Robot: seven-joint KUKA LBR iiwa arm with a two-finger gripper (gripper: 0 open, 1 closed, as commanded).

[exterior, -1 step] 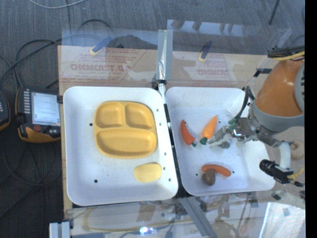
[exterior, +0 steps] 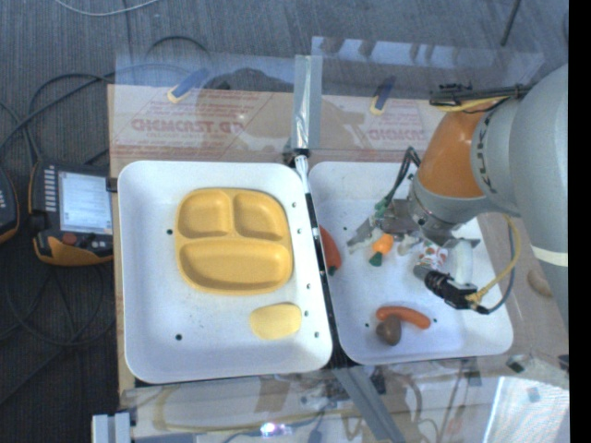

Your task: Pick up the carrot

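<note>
Gripper [exterior: 388,232] low beside carrot [exterior: 380,246]

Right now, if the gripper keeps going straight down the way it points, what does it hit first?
Most likely the carrot, the small orange piece with a green tip, which sits right below the gripper on the floor of the right bin. Depth is hard to judge from this slanted view, so it might land just beside it.

Fixed overhead camera, slanted down on both bins [exterior: 138,275]
</note>
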